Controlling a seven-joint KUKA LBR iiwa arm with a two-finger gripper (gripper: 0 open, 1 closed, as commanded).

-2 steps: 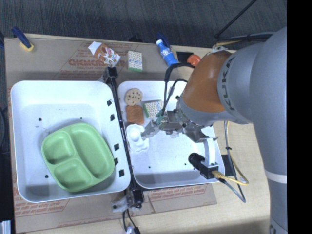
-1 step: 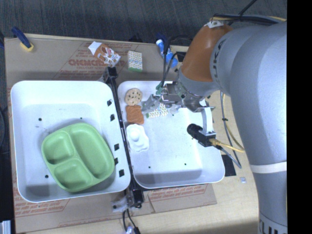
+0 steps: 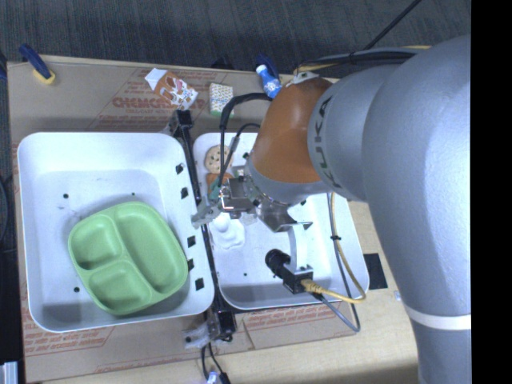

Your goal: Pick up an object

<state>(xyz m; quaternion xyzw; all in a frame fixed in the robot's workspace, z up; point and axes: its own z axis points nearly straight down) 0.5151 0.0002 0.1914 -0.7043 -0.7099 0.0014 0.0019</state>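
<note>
Gripper: located low over the right bin, close to that bin's left wall. The metal fittings at the wrist and the arm above them cover most of the tool; its state cannot be determined from this view.

White object: lies directly below the gripper on the bin floor, small and lumpy. Whether the tool touches it cannot be told, since white sits on white and the outline is faint.

Round tan item: beyond the gripper toward the bin's far-left corner, partly cut off by the arm's orange band and a black cable. Its nature is hard to make out.

Black cylindrical part: on the near side of the gripper, joined to a yellow cable that runs off to the right.

Left bin: to the left of the gripper, across the dividing walls. It holds a green divided plate with three compartments, lying flat in the near half.

The arm hides the greater part of the right bin's far and right areas.
</note>
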